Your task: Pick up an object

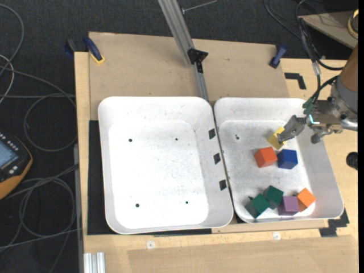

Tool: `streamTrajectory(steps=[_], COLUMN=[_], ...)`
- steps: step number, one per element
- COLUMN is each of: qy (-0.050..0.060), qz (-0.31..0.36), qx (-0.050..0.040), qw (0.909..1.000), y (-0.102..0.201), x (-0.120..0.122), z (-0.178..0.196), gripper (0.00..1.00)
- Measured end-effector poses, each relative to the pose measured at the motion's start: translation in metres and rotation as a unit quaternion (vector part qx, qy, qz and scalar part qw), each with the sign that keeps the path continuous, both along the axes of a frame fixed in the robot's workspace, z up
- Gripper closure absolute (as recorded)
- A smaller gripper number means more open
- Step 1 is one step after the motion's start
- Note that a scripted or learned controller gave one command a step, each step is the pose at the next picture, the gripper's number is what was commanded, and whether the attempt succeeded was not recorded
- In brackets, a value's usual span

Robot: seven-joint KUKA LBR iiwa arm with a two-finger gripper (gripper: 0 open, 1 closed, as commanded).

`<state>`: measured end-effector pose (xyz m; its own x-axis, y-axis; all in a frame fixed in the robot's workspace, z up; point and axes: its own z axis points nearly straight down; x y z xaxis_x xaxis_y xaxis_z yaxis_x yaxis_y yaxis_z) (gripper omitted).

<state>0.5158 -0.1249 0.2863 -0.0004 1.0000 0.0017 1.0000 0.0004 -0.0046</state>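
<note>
Handheld device [10, 162]: far left of the claw, on the dark floor among loose black cables; orange casing, cut off by the frame edge.

Blue clamp [94, 51]: well left of and above the claw, at the counter's [148, 67] back left corner. The counter is a pale brown board.

Left bin [114, 118]: shallow, white, speckled, well left of the claw, with four small dark dots on its floor.

Metal strut [179, 24]: grey, slanting down from the top edge to the seam between the bins, up and left of the claw.

Right bin [242, 124]: shallow, white, under the claw and touching the left bin along its side.

Dark green blocks [266, 201]: two, touching, well below the claw and a little left, at the bin's near edge.

Orange block [265, 157]: just below and left of the claw.

Yellow block [277, 138]: small, touching the claw's tip at its left; whether it lies between the fingers cannot be told.

Blue block [287, 158]: just below the claw, beside the orange block.

Purple block [290, 204]: well below the claw, between the green pair and a second orange block [306, 197].

Claw [291, 128]: grey, reaching in from the right and slanted down-left over the right bin; open or closed cannot be told.

Second blue clamp [277, 56]: above the claw, at the counter's back edge.
</note>
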Motion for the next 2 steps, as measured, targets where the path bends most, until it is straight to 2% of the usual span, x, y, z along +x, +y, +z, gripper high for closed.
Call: streamTrajectory(steps=[1, 2], qy=[-0.002, 0.001], qz=[0.000, -0.001], qx=[-0.0004, 0.0001], qw=[1.0000, 1.0000], y=[0.000, -0.002], x=[0.001, 0.000], z=[0.002, -0.041], gripper=[0.00, 0.00])
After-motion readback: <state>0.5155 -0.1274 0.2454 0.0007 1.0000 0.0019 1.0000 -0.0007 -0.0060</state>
